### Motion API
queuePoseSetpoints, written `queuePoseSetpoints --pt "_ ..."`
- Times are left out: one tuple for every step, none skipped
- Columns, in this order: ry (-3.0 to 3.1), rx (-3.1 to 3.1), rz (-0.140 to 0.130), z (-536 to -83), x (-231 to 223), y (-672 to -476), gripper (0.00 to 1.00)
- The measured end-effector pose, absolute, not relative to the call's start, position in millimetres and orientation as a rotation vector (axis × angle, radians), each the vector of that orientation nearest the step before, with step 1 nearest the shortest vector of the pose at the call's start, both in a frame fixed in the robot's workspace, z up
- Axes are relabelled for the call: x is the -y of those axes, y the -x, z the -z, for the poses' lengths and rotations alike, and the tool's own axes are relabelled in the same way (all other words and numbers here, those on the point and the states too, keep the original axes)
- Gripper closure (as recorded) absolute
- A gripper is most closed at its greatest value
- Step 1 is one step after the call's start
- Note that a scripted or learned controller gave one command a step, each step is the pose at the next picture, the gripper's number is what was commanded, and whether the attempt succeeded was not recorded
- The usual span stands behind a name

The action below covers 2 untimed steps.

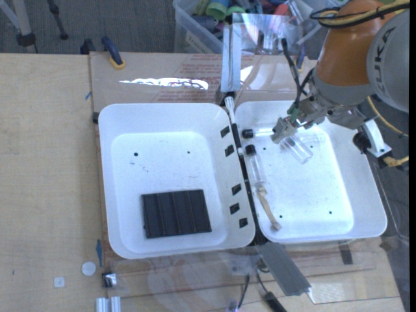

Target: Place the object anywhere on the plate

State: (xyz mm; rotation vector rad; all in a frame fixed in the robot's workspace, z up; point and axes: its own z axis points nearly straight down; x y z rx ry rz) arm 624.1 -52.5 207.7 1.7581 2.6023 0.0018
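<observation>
We see the claw (286, 130) near the right bin's (364, 223) far-left corner; whether it grips, we cannot tell. A clear object (299, 149) lies just beside it. The dark plate (177, 213) sits well left, at the left bin's (117, 174) near edge.

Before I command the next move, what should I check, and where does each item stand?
1. Black ridged rectangular plate lies flat in the left white bin: ok.
2. Plate's top is free to take an object: ok.
3. Gripper is over the plate: not ok; it hangs over the right white bin.
4. Gripper holds an object: cannot tell; the clear shapes beneath it blur together.
5. Thin tan strip by the right bin's left wall is apart from the gripper: ok.
</observation>
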Motion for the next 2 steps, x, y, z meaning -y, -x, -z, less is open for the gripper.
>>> queuePoseSetpoints --pt "-1.425 -2.795 -0.004 -252 -12 -620.0 1.00" --pt "-1.294 -2.862 -0.002 -267 -79 -600.0 1.00"
